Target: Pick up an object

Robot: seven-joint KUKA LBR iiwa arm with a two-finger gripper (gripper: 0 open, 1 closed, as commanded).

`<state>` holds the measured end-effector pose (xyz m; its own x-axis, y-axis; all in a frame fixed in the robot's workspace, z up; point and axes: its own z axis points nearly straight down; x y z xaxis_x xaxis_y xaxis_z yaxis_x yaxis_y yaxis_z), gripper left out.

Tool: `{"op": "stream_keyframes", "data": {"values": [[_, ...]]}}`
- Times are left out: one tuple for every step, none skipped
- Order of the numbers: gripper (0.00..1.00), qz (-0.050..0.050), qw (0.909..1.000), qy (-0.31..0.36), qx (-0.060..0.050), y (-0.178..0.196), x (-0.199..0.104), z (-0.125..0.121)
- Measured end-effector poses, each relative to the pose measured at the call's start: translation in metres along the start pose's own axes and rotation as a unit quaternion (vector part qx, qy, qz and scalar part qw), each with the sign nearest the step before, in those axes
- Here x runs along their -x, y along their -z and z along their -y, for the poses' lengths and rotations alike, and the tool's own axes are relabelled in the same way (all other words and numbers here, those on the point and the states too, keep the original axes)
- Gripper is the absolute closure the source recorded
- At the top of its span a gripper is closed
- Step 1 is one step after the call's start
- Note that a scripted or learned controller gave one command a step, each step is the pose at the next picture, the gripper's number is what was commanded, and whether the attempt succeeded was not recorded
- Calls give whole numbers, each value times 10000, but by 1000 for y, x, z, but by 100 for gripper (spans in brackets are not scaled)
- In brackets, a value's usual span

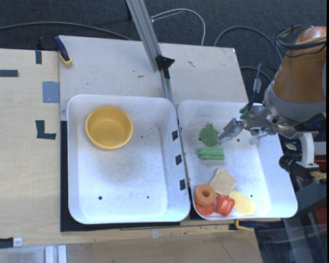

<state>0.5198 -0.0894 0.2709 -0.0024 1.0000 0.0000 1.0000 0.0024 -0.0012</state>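
Nearest you, along the front edge of the right bin (274, 201), sits a cluster of toy food: an orange ring-shaped piece (205, 194), a red pepper-like piece (225, 204), a yellow lemon-like piece (243, 203) and a tan slice like bread (223, 182) just behind them, all touching or nearly so. Farther back in that bin you have two green items: a flat bean-like piece (211, 154) and, just behind it, a leafy green piece (209, 135). Look to the left bin (120, 201) and you see a yellow bowl (109, 127) upright in its back left part, well apart from everything else. A grey metal bar (145, 26) slants down from the top to the seam between the bins.

Your gripper (229, 132) reaches in from the right and hangs over the right bin, just beside the leafy green piece. Its tips look close together, but you cannot tell how far open it is, and nothing shows between them.
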Motion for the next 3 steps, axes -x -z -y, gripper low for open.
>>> {"op": "stream_keyframes", "data": {"values": [[0, -1, 10000, -1, -1, 0, 0, 0], [0, -1, 10000, -13, -30, -54, 9, 5], [0, -6, 10000, -10, -38, -119, 8, 10]]}}
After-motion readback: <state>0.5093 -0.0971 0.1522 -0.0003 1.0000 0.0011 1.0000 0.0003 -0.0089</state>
